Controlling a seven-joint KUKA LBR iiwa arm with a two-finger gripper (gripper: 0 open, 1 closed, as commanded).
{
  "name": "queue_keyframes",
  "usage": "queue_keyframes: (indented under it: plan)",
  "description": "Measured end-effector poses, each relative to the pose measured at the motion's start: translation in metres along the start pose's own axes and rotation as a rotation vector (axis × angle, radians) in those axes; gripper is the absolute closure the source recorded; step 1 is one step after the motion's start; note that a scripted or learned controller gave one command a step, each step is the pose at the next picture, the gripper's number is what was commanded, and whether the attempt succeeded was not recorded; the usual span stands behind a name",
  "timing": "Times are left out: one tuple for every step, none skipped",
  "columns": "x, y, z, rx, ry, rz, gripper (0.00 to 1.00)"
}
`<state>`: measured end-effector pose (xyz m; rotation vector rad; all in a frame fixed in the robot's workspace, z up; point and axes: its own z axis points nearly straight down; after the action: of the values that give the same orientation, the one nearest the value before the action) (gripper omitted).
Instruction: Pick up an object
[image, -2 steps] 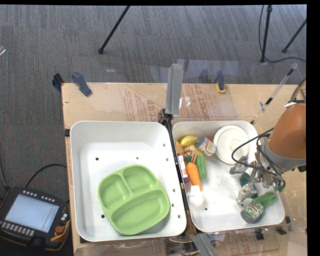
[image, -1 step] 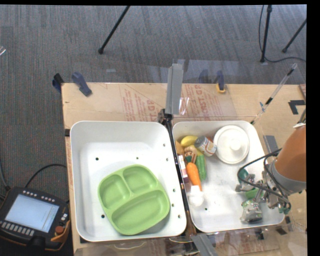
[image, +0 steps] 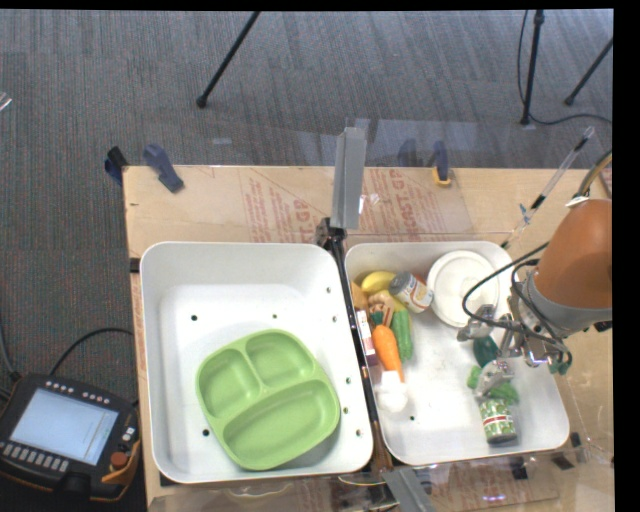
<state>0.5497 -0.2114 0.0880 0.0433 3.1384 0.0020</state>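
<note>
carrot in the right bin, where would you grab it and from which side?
Grip the carrot across the middle of its orange body, coming straight down from above. It lies flat, long axis running roughly toward and away from the camera, so the end effector should close across its narrow width. The green vegetable sits close beside it and the bin wall on the other side, so finger room looks tight.

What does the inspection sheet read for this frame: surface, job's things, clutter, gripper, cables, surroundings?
Surface: wooden bench bearing left bin and right bin.
Job's things: right bin holds carrot, banana, white bowl, can, bottle.
Clutter: green divided plate in left bin.
Gripper: gripper low over right bin, near the bottle.
Cables: black loop by the wrist.
Surroundings: pendant on carpet; stand legs.
</note>
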Motion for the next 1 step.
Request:
queue_keyframes:
  plan:
    - [-0.0041,-0.0016,-0.0002,0.001,-0.001,0.037,0.0]
